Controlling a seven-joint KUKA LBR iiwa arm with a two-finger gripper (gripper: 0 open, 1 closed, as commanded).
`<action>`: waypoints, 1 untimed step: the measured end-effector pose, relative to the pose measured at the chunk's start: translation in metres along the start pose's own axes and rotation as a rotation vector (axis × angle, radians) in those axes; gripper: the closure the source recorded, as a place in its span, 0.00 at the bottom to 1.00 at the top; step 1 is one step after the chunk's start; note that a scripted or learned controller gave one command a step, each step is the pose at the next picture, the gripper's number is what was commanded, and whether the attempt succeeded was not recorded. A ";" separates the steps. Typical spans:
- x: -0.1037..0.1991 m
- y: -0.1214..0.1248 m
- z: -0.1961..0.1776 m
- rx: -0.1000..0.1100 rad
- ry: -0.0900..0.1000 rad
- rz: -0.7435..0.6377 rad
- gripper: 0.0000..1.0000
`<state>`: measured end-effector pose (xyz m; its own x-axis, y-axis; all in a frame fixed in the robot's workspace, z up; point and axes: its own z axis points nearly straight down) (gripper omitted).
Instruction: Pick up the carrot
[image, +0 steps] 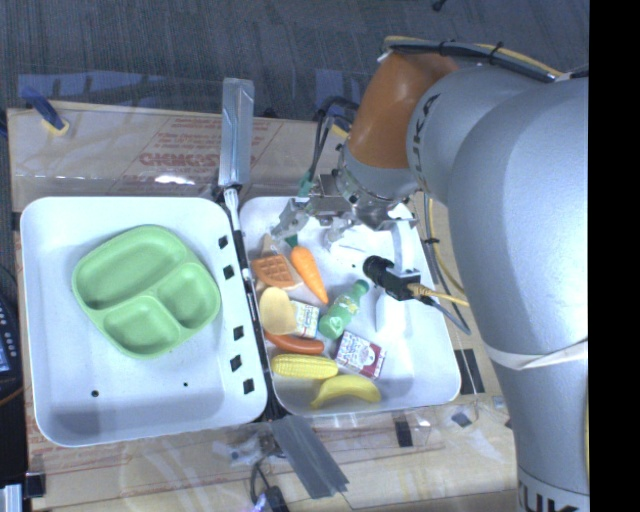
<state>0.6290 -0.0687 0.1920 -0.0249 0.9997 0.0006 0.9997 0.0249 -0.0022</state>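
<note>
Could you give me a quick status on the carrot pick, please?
Tool hovering over right bin's far end, nothing seen between its fingers. Carrot lying in the bin just below the tool. Bread slice and green bottle crowd it.

The right bin is lying crowded along its left wall: the carrot is sitting just beside an orange block, with a green bottle leaning close on its other side. Corn and a banana are filling the near edge. Bare floor is showing toward the bin's right wall, though the arm is hanging over the far corner. The left bin is carrying a green tray, leaving open floor along its near edge.
</note>
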 end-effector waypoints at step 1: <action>-0.040 -0.011 0.079 -0.018 -0.005 -0.332 0.00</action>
<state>0.6188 -0.1093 0.1126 -0.3494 0.9369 -0.0061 0.9368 0.3495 0.0150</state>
